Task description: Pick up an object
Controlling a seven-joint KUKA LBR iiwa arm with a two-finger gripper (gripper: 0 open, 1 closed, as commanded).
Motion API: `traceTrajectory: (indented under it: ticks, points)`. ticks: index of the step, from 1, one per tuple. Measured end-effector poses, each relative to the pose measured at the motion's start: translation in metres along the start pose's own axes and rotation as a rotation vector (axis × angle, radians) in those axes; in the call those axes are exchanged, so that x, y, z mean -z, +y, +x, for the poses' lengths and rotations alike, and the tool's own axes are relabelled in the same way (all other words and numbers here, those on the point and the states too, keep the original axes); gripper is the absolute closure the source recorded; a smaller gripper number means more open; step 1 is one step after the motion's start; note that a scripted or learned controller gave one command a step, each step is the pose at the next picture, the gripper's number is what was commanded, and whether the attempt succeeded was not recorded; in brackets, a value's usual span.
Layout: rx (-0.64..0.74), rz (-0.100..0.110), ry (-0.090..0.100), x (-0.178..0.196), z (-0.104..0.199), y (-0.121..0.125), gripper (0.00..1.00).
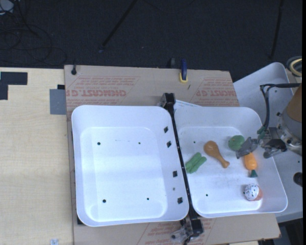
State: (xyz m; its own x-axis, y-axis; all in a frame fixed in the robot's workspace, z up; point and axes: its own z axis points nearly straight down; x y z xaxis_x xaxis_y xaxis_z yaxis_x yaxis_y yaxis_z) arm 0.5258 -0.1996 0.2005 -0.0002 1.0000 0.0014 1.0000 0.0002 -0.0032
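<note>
Orange carrot, drumstick, green pods in right bin.

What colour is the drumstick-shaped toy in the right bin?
Tan-orange; the drumstick toy lies mid right bin, clear in the camera view.

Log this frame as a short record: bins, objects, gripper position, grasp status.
bins: left bin and right bin, side by side
right bin contents: green pod, tan drumstick, green lump, orange carrot, white speckled ball
gripper: gripper at the right bin's right side, between green lump and orange carrot
grasp status: cannot tell; nothing visibly lifted
</note>
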Motion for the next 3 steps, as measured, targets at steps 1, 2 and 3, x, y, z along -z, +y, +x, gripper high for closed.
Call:
traceTrajectory:
  ticks: [1,2,3]
  points:
    - [0.002,0.002,0.002,-0.111,0.047,0.0,0.0]
    - [0.005,-0.018,-0.005,0.064,0.06,0.056,0.0]
    - [0.003,0.005,0.002,-0.059,0.108,0.047,0.0]
